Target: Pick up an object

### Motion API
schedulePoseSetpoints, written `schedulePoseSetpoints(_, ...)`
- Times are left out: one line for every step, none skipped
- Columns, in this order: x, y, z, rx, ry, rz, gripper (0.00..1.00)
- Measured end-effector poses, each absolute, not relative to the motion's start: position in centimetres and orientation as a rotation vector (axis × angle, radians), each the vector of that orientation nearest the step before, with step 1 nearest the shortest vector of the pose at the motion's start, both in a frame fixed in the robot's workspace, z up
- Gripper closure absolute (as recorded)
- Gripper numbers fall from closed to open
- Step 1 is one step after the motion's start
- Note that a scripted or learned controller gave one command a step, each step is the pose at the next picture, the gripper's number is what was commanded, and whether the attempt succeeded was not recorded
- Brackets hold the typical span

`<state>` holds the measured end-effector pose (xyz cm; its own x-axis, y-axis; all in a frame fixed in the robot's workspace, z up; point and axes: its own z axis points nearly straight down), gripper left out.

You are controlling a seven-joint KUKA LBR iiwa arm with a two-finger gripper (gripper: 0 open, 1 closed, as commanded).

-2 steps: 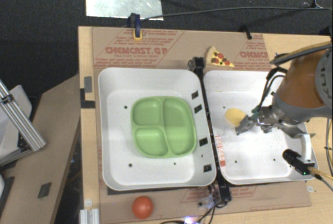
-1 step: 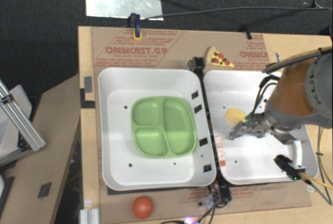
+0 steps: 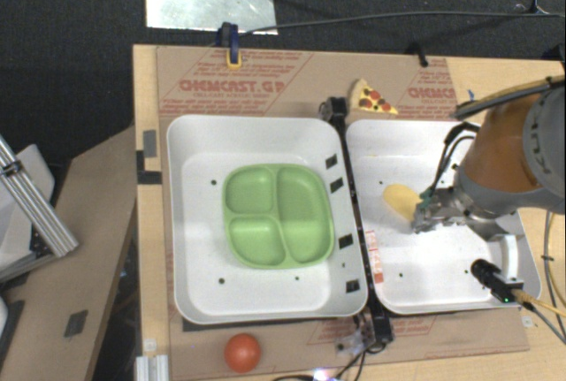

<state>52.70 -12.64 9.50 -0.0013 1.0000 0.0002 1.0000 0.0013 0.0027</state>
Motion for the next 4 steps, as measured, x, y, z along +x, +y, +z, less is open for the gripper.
schedulePoseSetpoints(53.5, -11.9, 15.4, 2.212, 2.222, 0.007, 1.00)
schedulePoseSetpoints(53.7, -12.0, 20.8, 2.212, 2.222, 0.006, 1.00)
schedulePoseSetpoints(56.5, -6.4, 20.6, 2.209, 2.232, 0.006, 1.00)
schedulePoseSetpoints(59.4, -2.1, 21.5, 2.210, 2.229, 0.006, 1.00)
